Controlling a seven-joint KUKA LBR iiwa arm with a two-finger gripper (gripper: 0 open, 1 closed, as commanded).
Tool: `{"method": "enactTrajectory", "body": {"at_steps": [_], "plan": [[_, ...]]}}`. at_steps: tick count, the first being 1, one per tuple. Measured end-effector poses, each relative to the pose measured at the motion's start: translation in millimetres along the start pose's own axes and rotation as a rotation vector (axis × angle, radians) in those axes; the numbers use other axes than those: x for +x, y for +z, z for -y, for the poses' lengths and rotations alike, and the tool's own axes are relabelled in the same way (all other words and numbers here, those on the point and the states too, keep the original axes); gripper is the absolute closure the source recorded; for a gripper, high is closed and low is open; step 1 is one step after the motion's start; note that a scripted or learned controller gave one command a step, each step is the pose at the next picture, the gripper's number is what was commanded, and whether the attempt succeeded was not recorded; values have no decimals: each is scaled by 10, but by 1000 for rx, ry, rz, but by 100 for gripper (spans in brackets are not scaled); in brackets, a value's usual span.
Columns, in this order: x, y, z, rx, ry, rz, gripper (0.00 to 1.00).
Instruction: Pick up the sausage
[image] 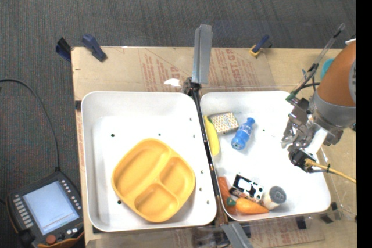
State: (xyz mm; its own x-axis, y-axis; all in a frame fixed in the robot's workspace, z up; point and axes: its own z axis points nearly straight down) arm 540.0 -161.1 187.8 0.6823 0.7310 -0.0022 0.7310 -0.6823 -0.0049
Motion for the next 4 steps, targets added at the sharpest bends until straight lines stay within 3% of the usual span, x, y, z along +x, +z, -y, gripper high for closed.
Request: {"method": "enactTrajectory", "body": {"at_steps": [1,2,3,4], "plan": [[-212,1026,698,3,26,-1,100],[-221,947,704,9,30,1,100],[99,383,291,1,-100,0,100],[388,-79,-324,-2,-140,-1,100]]}}
